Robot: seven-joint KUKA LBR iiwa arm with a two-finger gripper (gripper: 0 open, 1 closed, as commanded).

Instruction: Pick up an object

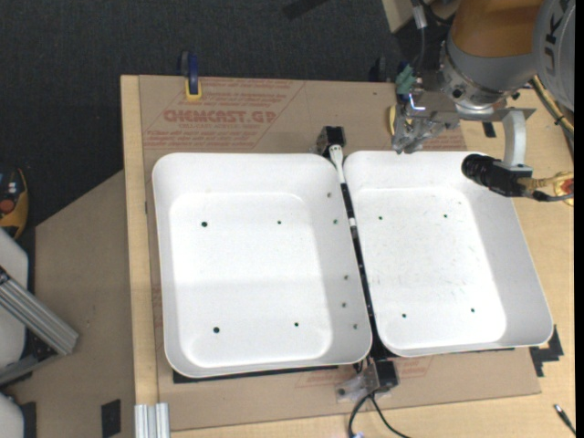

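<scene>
At the far left of the desk (91,245) a blue-and-yellow clamp (191,75) pins the brown board (237,112), printed with red lettering, on which both bins sit. The left bin (173,245) shows only its bare white floor with four small dark holes; nothing graspable can be made out in it. A black strip (351,235) with a small black fitting at its far end runs between the two bins where their rims meet. The right bin (538,299) likewise shows a white floor with a few dark holes and faint speckling, and no object for the task can be identified there either, so the pick target cannot be located from this view. The tool (408,138) hangs from the arm (493,35) above the far rim of the right bin, near its far-left corner; whether it is released or clenched cannot be told, as the tip is small and cluttered. A black cylindrical fitting (488,173) sits just right of it at the bin's far edge. Judging by position, the right bin lies directly below and toward the camera from the tool, so any descent would most readily reach that bin.
</scene>
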